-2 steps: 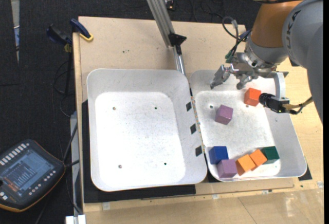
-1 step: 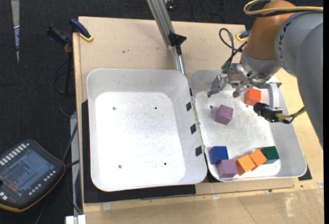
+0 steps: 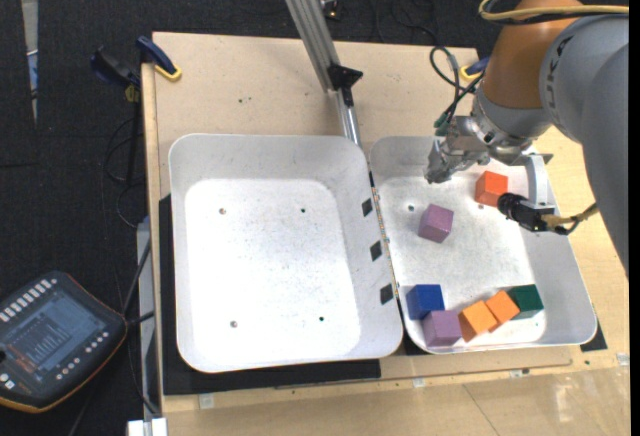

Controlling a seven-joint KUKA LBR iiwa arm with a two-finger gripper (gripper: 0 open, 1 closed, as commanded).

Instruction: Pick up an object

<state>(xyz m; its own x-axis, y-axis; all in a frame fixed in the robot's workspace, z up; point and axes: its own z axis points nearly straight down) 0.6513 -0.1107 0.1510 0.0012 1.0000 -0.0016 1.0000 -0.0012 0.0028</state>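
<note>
Purple cube [image 3: 435, 223] loose on the floor of the right bin [image 3: 560, 269], nearest free object to the tool [image 3: 441, 170].

Tool hangs over the bin's far-left part; whether it is apart or together cannot be told. Purple cube lies just below it in the view, toward the near side. Orange cube [image 3: 491, 188] sits to its right, close under the wrist. Remaining cubes [image 3: 470, 314] clustered at the near rim, well apart.

You can't make out the gripper [image 3: 441, 171] fingers above the right bin [image 3: 560, 269]; the arm [image 3: 560, 64] runs off the frame's right edge beyond it.
</note>
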